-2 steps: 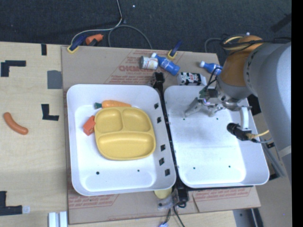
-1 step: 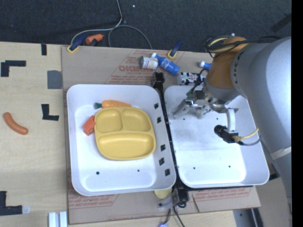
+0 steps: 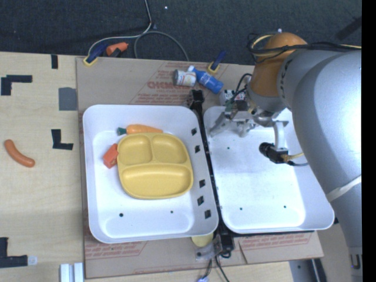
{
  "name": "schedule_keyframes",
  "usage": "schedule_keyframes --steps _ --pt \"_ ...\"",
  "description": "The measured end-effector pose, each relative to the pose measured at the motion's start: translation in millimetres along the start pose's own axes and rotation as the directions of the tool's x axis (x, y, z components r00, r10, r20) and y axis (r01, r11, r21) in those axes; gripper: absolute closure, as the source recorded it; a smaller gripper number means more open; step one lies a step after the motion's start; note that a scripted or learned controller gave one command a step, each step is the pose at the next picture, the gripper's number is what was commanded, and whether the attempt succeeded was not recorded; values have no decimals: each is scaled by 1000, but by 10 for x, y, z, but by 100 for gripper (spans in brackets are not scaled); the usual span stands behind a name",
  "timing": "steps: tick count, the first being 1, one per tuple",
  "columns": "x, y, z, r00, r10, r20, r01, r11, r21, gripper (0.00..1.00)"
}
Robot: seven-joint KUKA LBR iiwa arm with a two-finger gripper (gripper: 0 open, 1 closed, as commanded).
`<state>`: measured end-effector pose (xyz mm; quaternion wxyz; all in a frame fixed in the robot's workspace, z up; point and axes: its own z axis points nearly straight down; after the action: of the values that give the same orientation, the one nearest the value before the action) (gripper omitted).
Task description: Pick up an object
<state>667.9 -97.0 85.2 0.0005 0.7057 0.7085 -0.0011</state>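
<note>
The grey arm [image 3: 329, 110] reaches into the right bin [image 3: 264, 204] near its far-left corner. The yellow tray [image 3: 155, 164] lies in the left bin [image 3: 100, 175], well left of the gripper [image 3: 232, 122], whose state I cannot tell.

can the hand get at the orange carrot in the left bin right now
Probably not cleanly. The yellow divided plate lies over most of the carrot, leaving a strip along the plate's far edge. The hand is over the right bin.
</note>
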Motion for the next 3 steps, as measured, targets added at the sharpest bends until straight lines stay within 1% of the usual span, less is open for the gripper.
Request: schedule_keyframes --steps 1,2,3 --pt "-481 -810 -23 1000 8 0 -8 1000 -5 0" --pt "-125 -791 -16 1000 1 2 -1 1000 -7 0" --pt "-43 -811 -15 1000 3 2 -3 1000 -7 0"
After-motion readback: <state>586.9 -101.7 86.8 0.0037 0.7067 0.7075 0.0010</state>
